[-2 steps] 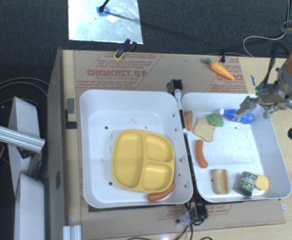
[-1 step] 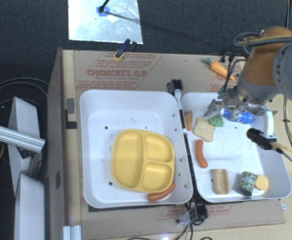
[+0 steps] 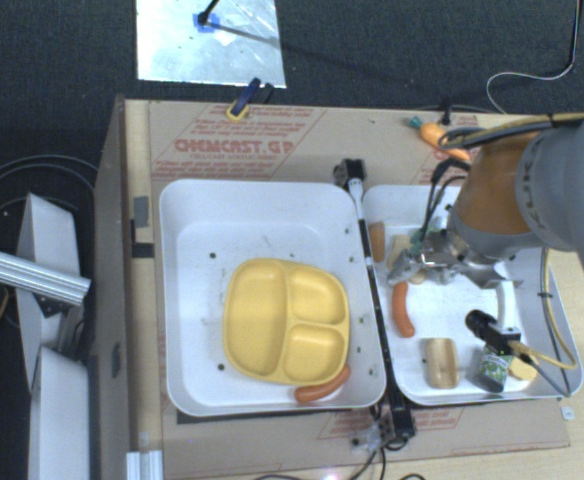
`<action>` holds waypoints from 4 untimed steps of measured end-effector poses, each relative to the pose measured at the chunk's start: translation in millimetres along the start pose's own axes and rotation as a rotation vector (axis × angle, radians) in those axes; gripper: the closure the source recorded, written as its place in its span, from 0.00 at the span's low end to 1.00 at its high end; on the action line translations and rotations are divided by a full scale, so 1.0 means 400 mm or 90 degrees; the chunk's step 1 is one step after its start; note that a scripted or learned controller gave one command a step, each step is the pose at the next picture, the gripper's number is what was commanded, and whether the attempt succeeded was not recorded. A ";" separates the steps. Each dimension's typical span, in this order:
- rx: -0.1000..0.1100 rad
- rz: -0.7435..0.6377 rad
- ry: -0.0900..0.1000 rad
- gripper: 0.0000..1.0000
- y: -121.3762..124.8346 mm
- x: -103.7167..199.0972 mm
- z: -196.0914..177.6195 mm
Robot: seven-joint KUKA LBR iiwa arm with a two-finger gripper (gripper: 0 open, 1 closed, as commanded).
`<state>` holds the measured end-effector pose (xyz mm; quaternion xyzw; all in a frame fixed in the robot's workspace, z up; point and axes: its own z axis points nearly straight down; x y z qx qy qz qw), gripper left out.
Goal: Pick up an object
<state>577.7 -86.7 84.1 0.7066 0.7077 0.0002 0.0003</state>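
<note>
Fingers [image 3: 400, 268] sit apart, as I read it; my gripper [image 3: 422, 270] hangs in the right-hand bin [image 3: 450, 313], just beside an orange sausage [image 3: 403, 311].

Toy food items lay scattered across two bins, around the gripper [image 3: 419, 265].

An orange sausage [image 3: 403, 310] lay flat and slightly slanted on the right bin [image 3: 450, 316] floor, just below the gripper in the view. A tan short cylinder [image 3: 440, 361] lay further below it, apart from the sausage. A small brown piece [image 3: 376, 238] sat up and left of the gripper, against the bin wall. Well to the gripper's left, in the left bin [image 3: 192, 238], a yellow divided plate [image 3: 287, 320] lay face up, with a second orange sausage [image 3: 322, 387] touching its lower rim.
</note>
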 end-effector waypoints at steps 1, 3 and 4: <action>-0.001 0.000 0.000 1.00 0.002 0.000 -0.027; 0.000 0.000 0.000 0.00 -0.125 -0.003 0.000; -0.002 0.000 0.000 1.00 -0.122 -0.002 -0.027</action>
